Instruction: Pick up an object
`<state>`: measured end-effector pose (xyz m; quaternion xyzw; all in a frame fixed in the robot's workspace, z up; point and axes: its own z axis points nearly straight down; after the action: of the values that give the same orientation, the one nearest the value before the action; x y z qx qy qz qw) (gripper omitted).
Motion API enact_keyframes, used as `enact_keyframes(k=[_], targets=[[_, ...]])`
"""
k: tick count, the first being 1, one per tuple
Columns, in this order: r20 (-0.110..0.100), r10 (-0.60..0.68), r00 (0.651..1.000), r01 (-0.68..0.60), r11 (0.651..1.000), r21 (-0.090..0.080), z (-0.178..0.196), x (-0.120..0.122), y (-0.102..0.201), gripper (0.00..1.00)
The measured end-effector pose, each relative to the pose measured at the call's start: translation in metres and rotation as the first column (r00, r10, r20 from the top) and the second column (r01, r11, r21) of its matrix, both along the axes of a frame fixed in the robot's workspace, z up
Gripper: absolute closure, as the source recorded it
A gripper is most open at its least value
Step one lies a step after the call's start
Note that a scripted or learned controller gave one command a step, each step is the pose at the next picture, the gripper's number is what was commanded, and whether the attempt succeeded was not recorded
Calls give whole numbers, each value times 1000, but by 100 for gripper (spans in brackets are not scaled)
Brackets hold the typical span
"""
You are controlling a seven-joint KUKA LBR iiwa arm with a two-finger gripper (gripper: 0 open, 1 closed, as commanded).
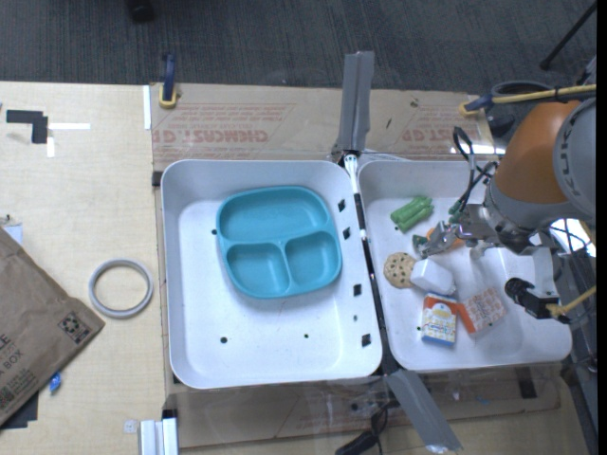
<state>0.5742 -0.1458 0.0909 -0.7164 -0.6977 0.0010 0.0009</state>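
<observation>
Approach step, nothing grasped.
Gripper [438, 243] low in right bin [531, 354], fingers' spread unclear; white object [432, 275] just near, beside cookie [399, 269]. Next: descend, close.

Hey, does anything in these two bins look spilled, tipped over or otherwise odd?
Nothing looks spilled. The blue divided plate sits slightly askew in the left bin. In the right bin, the small carton lies flat beside a cookie and green item.

The gripper [438, 245] hovers low in the right bin [531, 349] (beside a cookie [399, 270]).
</observation>
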Motion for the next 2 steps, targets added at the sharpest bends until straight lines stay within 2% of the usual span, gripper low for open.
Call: enact_keyframes(k=[1, 2], targets=[[1, -28, 1000, 28, 1000, 0, 1, 52, 46, 0], [-4, -27, 1000, 27, 1000, -1, 9, 51, 45, 100]])
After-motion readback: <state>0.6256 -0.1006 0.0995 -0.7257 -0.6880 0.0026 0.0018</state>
